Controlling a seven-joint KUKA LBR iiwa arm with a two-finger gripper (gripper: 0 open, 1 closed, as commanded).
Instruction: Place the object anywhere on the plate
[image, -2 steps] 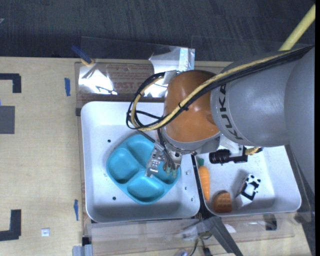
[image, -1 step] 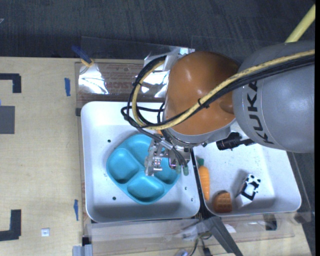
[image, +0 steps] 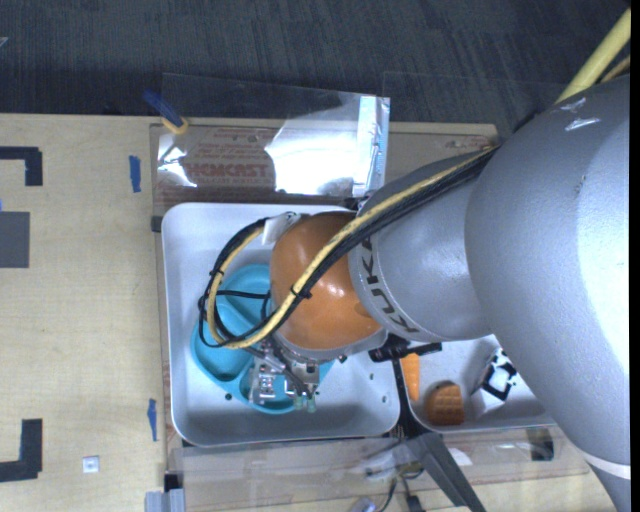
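A blue plate (image: 228, 338) lies in the left white bin (image: 185, 300), mostly covered by the arm's orange band and wrist. The gripper (image: 280, 388) hangs low over the plate's near right part, its metal body blocking the fingertips. Something teal-blue shows right under it, but I cannot tell whether that is a separate object or the plate's rim. In the right bin (image: 480, 420) rests an orange-brown rounded object (image: 444, 401).
A clear plastic panel (image: 275, 150) stands behind the left bin. A black-and-white marker (image: 500, 378) sits in the right bin beside the rounded object. The big grey arm covers most of the right bin. Yellow and black cables loop over the plate.
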